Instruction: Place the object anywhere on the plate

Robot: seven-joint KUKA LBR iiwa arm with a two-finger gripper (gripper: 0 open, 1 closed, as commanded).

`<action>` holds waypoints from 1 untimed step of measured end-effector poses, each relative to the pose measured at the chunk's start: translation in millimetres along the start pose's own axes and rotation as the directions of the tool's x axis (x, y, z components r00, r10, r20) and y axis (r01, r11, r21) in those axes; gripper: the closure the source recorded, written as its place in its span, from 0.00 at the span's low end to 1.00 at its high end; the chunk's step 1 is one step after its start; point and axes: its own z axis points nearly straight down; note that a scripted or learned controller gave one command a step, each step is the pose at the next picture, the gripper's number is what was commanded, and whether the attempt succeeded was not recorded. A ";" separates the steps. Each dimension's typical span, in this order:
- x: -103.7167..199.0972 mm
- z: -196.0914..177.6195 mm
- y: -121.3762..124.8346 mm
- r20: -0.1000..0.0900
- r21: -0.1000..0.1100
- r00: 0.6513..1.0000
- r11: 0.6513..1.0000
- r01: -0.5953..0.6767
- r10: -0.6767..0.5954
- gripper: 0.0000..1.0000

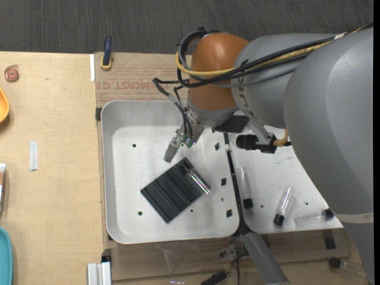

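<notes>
Care for this grasp: from grey hand at frame centre, grip state impossible to tell, drop squarely over small silver metal cylinder lying along upper-right edge of black ribbed rectangular plate, clamping across its narrow width.

The arm is a bulky, smooth grey casing with rounded segments. An orange domed band sits above the wrist. Yellow and black cables loop over the orange section. The pincer is small, metallic grey, below a black fitting.
</notes>
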 end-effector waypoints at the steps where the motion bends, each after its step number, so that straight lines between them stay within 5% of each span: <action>1: -8.8 -79.2 54.4 0.002 -0.001 0.965 0.965 -0.263 0.263 0.00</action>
